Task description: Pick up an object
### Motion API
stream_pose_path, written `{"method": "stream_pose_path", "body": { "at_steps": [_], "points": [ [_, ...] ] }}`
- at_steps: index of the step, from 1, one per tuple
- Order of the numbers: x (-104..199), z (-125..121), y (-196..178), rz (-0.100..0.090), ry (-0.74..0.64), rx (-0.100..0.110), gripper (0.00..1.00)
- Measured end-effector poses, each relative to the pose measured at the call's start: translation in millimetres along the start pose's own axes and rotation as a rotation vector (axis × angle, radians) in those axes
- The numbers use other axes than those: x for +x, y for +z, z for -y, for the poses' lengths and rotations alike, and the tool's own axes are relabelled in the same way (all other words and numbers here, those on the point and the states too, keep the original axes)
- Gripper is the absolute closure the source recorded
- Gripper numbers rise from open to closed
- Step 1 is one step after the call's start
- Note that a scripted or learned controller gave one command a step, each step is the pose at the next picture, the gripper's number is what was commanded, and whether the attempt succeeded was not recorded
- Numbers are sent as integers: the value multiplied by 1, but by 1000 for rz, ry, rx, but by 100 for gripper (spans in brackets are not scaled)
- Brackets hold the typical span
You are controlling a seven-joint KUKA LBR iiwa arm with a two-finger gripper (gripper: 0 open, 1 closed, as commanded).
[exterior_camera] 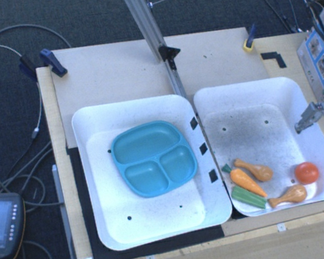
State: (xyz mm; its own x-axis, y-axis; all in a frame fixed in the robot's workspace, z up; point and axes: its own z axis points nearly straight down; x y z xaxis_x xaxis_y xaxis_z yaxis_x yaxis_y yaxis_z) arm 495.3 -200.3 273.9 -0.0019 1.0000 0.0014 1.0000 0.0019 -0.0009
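Observation:
In the right bin (249,96) several toy foods lie along the near edge: an orange carrot (247,182), a green vegetable (248,197), a tan drumstick (255,169), a second drumstick (288,196) and a red tomato (306,172). My gripper (305,119) reaches in over the bin's right rim. It sits above and behind the tomato, well apart from all the food. Nothing shows at its tip.
The left bin (94,168) bears a blue divided plate (154,157). A metal pole (144,18) rises from behind the bins, down to the gap between them. Blue clamps (53,62) grip the bench's back corners. Cables and a tablet (0,226) lie on the floor at left.

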Motion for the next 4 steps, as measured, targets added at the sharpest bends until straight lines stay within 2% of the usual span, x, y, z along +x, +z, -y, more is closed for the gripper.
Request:
{"method": "stream_pose_path", "body": {
  "at_steps": [1, 2, 4],
  "points": [
    [0, 0, 0, 0, 1, -1, 0],
    [6, 8, 49, -2, 2, 5, 0],
    [12, 4, 174, -3, 2, 7, 0]
  ]
}}
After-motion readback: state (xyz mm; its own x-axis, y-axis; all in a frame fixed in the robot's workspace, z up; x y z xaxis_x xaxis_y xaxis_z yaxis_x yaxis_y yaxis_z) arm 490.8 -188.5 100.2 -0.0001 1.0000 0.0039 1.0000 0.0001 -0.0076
